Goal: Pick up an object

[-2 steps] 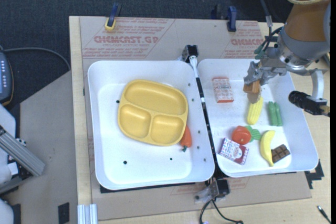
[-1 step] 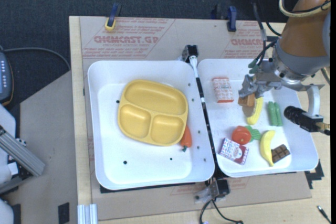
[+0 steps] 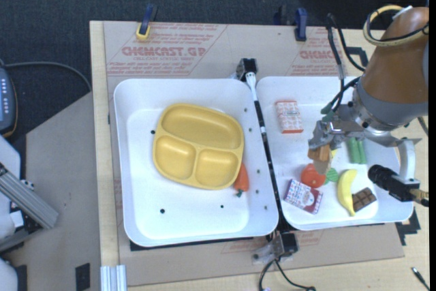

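End effector (image 3: 325, 142) of the grey and orange arm hangs low in the right bin (image 3: 300, 88), seen from the overhead camera; its metal tip sits directly over a small brown and orange item (image 3: 319, 155), and whether the tip is apart, together or clamped on anything cannot be told from this angle. Objects crowd closely below it: a red toy (image 3: 312, 177), a red patterned packet (image 3: 302, 195), a banana (image 3: 346, 189), a brown bar (image 3: 363, 199), a green piece (image 3: 356, 149) and a pink carton (image 3: 289, 116) nearby. With things packed this tightly, a closing grasp might nudge neighbours aside, or catch just an edge that slips on lifting. Left bin (image 3: 136, 160) holds a yellow divided tray (image 3: 197, 145) and a carrot (image 3: 241, 178).
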`<state>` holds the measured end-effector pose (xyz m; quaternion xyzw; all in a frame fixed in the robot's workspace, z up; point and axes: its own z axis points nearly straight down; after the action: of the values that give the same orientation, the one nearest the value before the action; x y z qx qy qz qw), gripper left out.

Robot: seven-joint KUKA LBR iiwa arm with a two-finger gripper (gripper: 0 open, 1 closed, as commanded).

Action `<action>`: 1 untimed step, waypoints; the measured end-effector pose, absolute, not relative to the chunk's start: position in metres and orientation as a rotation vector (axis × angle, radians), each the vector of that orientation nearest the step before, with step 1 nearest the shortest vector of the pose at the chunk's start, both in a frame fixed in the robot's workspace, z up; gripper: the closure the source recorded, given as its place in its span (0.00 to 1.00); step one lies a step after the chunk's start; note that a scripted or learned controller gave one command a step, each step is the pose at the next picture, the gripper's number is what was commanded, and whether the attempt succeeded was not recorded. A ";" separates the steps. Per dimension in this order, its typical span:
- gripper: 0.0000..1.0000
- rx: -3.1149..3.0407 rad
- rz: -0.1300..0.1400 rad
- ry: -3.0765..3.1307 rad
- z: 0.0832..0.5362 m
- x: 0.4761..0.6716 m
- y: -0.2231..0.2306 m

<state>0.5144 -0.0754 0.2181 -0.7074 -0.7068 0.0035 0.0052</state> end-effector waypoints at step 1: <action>1.00 -2.213 0.010 -2.216 0.212 0.486 -0.054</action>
<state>0.4858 -0.0535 0.2116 -0.7065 -0.7076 0.0031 0.0048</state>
